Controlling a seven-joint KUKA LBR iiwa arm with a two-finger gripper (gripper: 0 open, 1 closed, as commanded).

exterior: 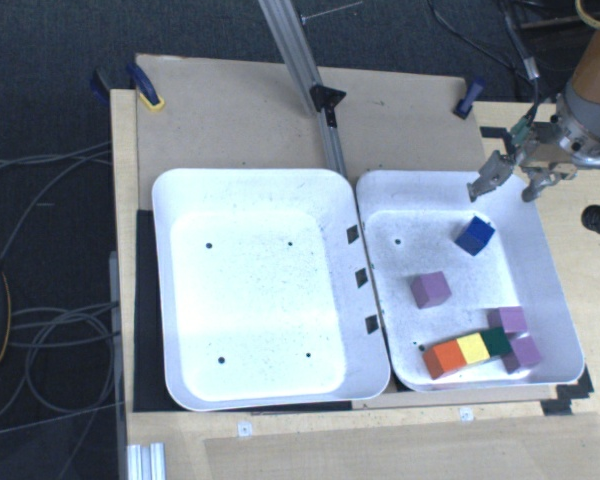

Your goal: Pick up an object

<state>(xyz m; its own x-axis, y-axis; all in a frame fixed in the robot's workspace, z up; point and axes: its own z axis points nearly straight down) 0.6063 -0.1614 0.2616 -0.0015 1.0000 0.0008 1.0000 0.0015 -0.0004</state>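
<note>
On the tabletop, in the right bin, a blue cube is seen just below the hand, which is spread and grasps nothing, so the approach is judged unfinished and a descent is needed.

We count several small blocks, all lying in the right bin. A blue cube sits nearest the far wall, turned at a slant. Near the bin's middle rests a purple cube, apart from the others. Along the near wall we see a row touching end to end: an orange block, a yellow block and a green block. Two more purple blocks, one behind and one beside the green, crowd the near right corner.
</note>
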